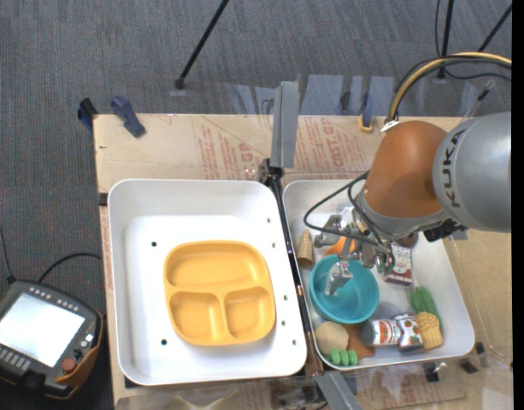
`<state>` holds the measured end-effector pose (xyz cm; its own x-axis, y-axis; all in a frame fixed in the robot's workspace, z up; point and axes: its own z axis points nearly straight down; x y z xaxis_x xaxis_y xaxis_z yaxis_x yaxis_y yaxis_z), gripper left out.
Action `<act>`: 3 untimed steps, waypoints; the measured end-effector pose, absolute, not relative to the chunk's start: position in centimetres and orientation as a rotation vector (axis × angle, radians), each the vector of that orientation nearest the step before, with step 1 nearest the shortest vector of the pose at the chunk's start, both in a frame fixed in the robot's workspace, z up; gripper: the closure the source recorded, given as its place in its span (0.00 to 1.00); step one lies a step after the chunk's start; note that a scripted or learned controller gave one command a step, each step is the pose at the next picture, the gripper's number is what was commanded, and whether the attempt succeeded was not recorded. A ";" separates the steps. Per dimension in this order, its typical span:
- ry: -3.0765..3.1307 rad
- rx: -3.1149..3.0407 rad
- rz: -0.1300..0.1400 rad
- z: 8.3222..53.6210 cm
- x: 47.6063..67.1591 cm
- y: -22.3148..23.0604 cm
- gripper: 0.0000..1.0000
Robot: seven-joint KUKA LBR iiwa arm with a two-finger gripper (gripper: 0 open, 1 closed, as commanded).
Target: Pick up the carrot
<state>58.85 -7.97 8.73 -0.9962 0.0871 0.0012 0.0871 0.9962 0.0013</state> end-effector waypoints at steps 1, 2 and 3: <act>-3.138 -0.189 -0.002 8.8 60.3 -8.5 0.00; -3.139 -0.180 -0.002 8.8 62.6 -8.1 0.00; -3.131 -0.247 -0.002 8.7 59.1 -8.8 0.00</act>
